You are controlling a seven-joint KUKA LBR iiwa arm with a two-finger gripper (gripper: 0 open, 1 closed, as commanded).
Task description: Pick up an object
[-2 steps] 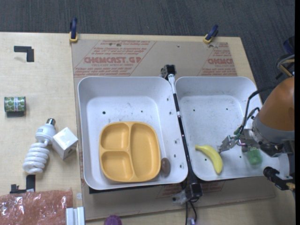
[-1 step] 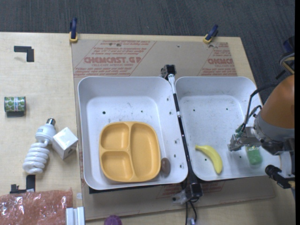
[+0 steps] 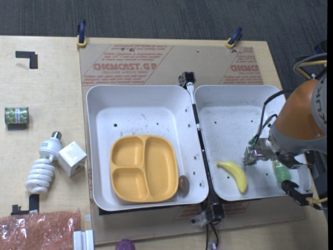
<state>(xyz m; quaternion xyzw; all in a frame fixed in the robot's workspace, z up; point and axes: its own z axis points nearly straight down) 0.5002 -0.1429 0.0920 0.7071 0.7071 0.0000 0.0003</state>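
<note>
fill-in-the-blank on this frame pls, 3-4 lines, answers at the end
1. The banana lies in the ____ bin of the two, as the camera sees them.
2. The divided plate in the other bin has ____ compartments.
3. The colour of that plate is ____.
4. The spiral light bulb lies on the bench, to the ____ of both bins in the camera view.

Missing words: right; three; yellow; left
</note>
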